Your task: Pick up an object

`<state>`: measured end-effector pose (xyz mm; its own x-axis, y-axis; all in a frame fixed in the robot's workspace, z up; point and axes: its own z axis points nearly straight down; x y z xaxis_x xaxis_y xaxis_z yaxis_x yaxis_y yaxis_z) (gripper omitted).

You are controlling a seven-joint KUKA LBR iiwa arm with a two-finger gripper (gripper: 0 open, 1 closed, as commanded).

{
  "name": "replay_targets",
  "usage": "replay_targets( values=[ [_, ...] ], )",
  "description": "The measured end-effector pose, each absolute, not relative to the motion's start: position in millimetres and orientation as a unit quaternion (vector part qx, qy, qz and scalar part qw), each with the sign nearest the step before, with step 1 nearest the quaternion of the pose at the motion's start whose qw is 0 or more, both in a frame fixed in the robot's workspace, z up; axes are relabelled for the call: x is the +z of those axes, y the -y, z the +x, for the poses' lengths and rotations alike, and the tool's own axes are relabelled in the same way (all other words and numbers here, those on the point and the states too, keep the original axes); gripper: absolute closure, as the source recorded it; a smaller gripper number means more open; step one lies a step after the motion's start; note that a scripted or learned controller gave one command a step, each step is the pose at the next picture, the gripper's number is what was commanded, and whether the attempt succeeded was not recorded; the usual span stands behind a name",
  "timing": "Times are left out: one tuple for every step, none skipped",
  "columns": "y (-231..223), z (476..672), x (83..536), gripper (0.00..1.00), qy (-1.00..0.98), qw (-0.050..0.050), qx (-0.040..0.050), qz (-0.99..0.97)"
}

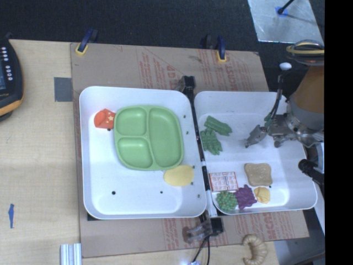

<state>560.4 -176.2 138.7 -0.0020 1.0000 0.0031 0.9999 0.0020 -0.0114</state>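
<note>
Two white bins are sitting side by side on the bench here. In the left bin (96, 197) one green divided plate (149, 137) with three compartments is lying near the middle. One red piece with a yellow star (103, 118) is touching the plate's left edge, and one pale yellow piece (179, 175) is lying just beside its lower right corner.

Over in the right bin (242, 101) I am counting two green bean-like pieces: one (218, 126) is lying near the bin's upper left, the other (210, 142) just below it. Along the near edge: one red-and-white printed card (223, 180), one cluster of green peas (226, 201) just below it, one purple bunch (245, 195) touching the peas on their right, one small yellow piece (262, 194) beside that, and one tan slice like toast (258, 174) above them.

The arm is reaching in from the right, and the gripper (255, 139) is hanging over the bare upper middle of the right bin, above the toast and well right of the beans. Its grey fingers are pointing left; whether they are apart or together, I cannot tell. Nothing is showing between them.
</note>
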Motion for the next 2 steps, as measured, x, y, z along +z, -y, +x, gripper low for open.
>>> replay_targets(
  values=[
    [190, 639.3, 156, 0.0, 0.709, -0.003, -0.0011, -0.705],
    [164, 557.6, 117, 0.0, 0.708, 0.006, 0.0036, -0.706]
  ],
)
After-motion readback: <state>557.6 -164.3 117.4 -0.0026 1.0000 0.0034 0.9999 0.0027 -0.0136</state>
